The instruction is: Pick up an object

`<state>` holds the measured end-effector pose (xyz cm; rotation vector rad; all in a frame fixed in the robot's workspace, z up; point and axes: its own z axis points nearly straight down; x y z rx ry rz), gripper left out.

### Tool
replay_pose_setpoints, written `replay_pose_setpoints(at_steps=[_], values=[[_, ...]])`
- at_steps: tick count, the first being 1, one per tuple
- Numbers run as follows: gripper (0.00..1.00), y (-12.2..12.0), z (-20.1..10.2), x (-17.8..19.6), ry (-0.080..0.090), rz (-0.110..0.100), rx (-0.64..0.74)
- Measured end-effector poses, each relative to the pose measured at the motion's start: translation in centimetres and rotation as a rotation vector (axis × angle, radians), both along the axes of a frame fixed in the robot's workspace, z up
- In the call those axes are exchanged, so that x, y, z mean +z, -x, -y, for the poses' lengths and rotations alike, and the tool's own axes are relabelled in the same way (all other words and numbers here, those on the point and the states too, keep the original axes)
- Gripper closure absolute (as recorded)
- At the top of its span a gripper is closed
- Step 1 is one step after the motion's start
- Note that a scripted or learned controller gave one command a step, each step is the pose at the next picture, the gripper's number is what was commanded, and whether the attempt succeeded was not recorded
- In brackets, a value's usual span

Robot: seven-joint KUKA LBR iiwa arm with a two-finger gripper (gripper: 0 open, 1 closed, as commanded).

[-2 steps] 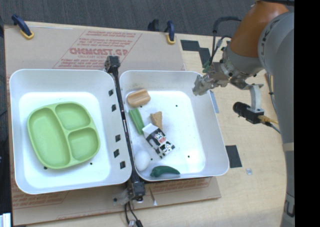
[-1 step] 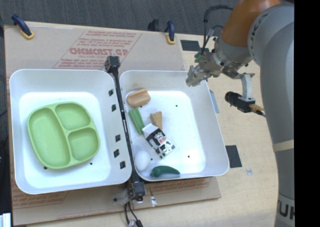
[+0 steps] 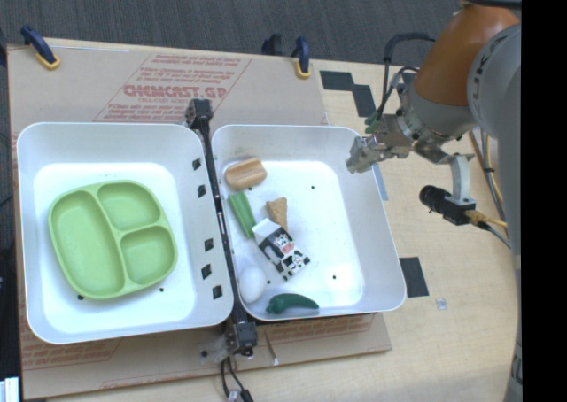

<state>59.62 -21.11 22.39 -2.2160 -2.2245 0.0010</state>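
Camera view leaves the fingers (image 3: 361, 159) blurred (open or closed, I cannot tell) above the right bin's (image 3: 376, 214) rim.

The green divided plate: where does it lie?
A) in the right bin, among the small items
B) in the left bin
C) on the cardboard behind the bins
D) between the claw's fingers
B: the green divided plate lies flat in the left bin, alone, while the small items are in the right bin.

Lighting: bright, even, overhead. Shadows: soft, short. Glare: mild on the white bins (image 3: 292, 139). Focus: slightly soft throughout; grain moderate.
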Motion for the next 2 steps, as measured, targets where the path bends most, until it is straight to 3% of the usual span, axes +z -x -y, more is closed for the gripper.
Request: replay_pose_setpoints(at_steps=[1,2], values=[[1.0,2.27,-0.03,-0.05,0.001,-0.001,0.001],[1.0,2.49,-0.05,-0.51,0.001,-0.001,0.001]])
